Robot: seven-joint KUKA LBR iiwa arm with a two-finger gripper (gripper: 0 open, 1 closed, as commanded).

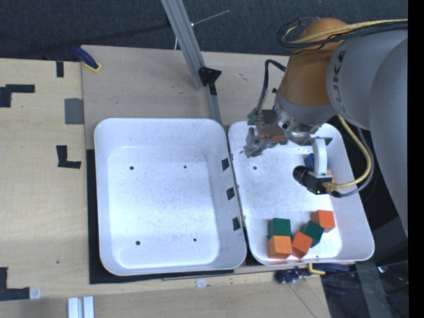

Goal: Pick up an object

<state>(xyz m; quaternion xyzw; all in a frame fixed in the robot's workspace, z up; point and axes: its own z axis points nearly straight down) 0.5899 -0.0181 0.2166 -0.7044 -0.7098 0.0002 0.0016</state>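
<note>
The grey arm (371,71) reaches in from the right, orange band (311,65) above the wrist, gripper (255,148) pointing down at its left end.

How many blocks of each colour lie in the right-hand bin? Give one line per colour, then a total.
Orange blocks: 3
Green blocks: 2
Total: 5, all clustered at the near end of the right bin.
</note>
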